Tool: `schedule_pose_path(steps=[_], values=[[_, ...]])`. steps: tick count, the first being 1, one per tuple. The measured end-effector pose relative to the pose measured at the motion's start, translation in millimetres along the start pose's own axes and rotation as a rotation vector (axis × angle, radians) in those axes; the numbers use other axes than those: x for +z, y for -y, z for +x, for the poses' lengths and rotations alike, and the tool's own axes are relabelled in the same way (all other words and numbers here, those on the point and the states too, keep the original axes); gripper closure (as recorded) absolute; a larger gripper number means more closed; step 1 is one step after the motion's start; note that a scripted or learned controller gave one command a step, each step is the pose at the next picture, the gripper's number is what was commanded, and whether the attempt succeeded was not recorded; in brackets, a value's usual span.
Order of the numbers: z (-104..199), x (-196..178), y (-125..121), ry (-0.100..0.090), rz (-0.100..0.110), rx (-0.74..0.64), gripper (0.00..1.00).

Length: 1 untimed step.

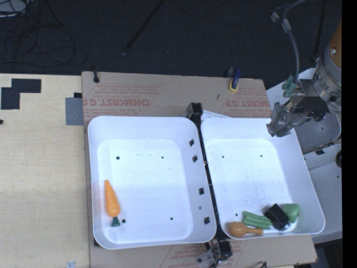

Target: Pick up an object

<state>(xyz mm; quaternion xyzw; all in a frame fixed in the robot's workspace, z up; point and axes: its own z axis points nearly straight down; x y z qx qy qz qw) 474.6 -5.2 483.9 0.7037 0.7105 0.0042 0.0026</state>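
Note:
An orange toy carrot (111,200) with a green stem lies near the front left of the left bin (100,149). In the right bin (304,172), at the front right corner, sit a black block (277,216), a green pepper-like piece (291,210), a green pod (256,220) and an orange pear-shaped piece (243,229), all close together. My gripper (277,123) hangs over the back right rim of the right bin, well away from all these objects, with nothing visible between its fingers.
The two bins stand side by side on a cardboard sheet (167,96), joined by a black clamp strip (201,172). A yellow and blue clip (235,81) is at the sheet's back edge. Cables hang above the arm at the right.

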Motion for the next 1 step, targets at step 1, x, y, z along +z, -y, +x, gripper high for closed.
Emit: schedule_pose_path(steps=[1], values=[[100.2,-38.6,-8.5,0.001,0.008,-0.002,1.00]])
